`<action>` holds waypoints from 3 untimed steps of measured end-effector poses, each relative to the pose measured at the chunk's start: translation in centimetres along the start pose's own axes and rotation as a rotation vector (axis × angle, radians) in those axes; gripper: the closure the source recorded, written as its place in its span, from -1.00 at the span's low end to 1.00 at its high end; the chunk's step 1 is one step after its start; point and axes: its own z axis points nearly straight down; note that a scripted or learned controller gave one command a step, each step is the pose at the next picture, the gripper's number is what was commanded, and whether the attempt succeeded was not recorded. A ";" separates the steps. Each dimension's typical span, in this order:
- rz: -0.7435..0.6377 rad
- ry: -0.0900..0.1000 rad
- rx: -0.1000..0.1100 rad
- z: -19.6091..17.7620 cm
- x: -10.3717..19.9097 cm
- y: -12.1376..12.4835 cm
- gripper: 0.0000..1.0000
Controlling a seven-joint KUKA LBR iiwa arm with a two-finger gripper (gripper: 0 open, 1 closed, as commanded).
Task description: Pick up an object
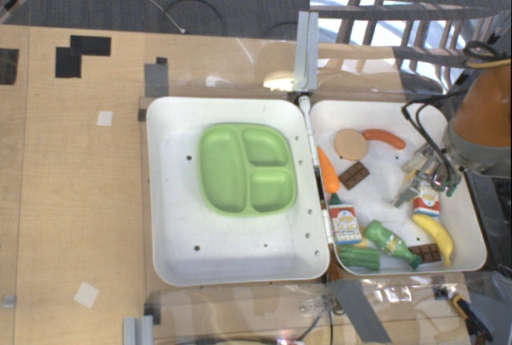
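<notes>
The gripper [418, 185] hangs at right frame over the small bottle [426, 206], whose long axis runs roughly vertically; the jaws' state is unclear.

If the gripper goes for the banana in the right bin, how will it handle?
The banana is curved and smooth, so it may pivot or slip between the fingers. It looks like a small toy, so probably light and stiff. It lies near the bin wall, beside a ketchup bottle, so approach room looks tight.
</notes>
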 end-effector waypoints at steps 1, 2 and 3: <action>-0.006 -0.015 -0.004 -1.5 -0.4 0.3 1.00; 0.152 0.002 -0.001 -6.5 0.3 6.7 1.00; -0.378 0.008 0.002 -3.8 4.3 0.3 1.00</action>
